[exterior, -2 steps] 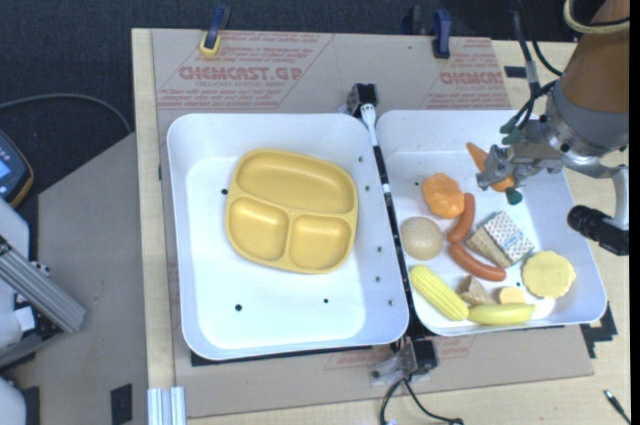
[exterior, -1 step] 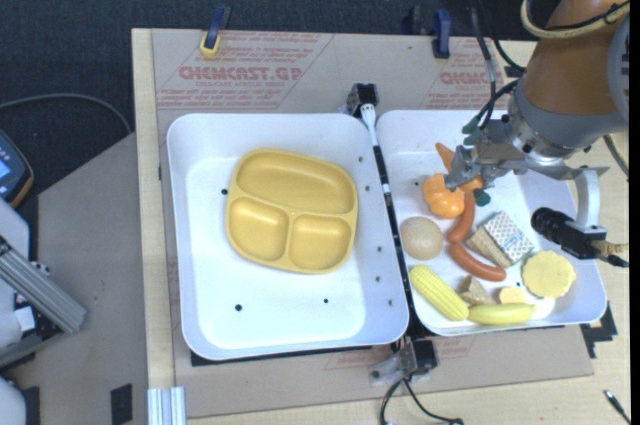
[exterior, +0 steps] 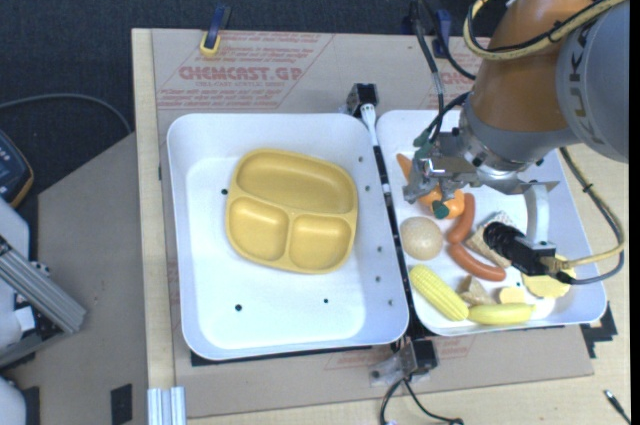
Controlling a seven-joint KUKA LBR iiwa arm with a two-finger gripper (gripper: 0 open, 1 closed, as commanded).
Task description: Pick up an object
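At the far left the tabletop [exterior: 250, 63] carries a left bin [exterior: 185, 153] with nothing in it but a yellow plate [exterior: 290, 210], lying flat and well apart from anything the arm is after. I'd guess it sits there as one more thing to pick, too broad for an easy grab. All the small stuff is crowded into the right bin [exterior: 395, 138], which is where a pick has the best odds. A carrot [exterior: 404, 165] lies by its upper left wall, with a pale ball [exterior: 421, 237] below it. Corn [exterior: 440, 293] and a banana [exterior: 500, 314] run along the lower edge, and two sausages [exterior: 478, 261] lie between. The pincer [exterior: 432, 171] hangs low over the upper left of that bin, just beside the carrot and above an orange piece [exterior: 440, 206]. One of those two looks like the target. I can't tell whether the pincer is open, closed or gripping anything. The arm [exterior: 525, 63] bends in from the upper right, keeping its bulk off the pile.
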